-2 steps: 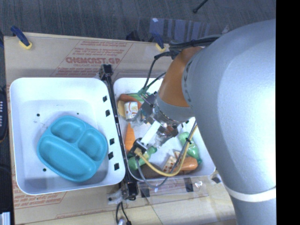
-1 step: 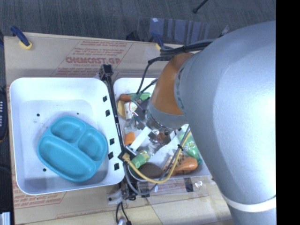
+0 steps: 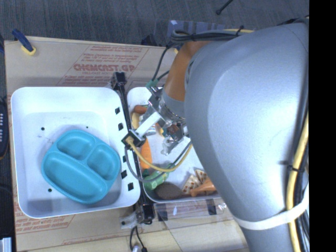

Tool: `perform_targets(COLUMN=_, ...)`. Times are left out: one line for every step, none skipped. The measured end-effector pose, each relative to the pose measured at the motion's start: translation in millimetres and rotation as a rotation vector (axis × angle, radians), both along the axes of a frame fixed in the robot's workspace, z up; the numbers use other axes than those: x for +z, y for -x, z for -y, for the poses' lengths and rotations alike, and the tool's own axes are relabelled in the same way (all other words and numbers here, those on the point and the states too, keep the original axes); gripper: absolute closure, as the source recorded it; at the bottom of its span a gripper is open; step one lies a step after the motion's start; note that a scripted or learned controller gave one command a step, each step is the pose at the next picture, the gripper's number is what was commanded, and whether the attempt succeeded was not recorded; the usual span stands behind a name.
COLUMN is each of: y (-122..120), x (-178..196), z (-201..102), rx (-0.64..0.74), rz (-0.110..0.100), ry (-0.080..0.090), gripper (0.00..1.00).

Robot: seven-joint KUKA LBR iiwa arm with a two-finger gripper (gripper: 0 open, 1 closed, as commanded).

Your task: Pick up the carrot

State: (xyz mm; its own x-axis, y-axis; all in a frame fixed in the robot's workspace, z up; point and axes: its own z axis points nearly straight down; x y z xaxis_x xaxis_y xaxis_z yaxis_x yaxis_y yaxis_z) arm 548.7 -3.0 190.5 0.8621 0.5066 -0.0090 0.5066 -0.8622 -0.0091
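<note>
Seen from the fixed camera above the bench, two shallow white bins sit side by side on brown cardboard printed with red lettering. The left bin (image 3: pixel 21 156), filling the left half of the frame, holds one blue divided plate (image 3: pixel 80 164) with three compartments, lying toward its lower part. The right bin (image 3: pixel 137 94), at centre frame, is largely covered by the single grey arm (image 3: pixel 252 125), which enters from the right with its orange band (image 3: pixel 178 77) showing near the top centre. The gripper (image 3: pixel 170 133) hangs low over the right bin's middle; whether its jaws are apart or together cannot be told, since cables and the wrist housing clutter that spot. One carrot (image 3: pixel 145 152), orange, lies in the right bin near its left wall, just left of the gripper and partly crossed by a yellow cable (image 3: pixel 157 168). Below it lie one green item (image 3: pixel 154 181), one dark brown rounded item (image 3: pixel 168 191) and a tan waffle-patterned piece (image 3: pixel 193 180).
</note>
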Motion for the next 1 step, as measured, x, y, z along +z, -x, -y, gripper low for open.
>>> perform_targets(y=74.6, x=-0.5, z=-2.8, rx=0.024, rz=-0.003, ry=0.0, gripper=0.0)
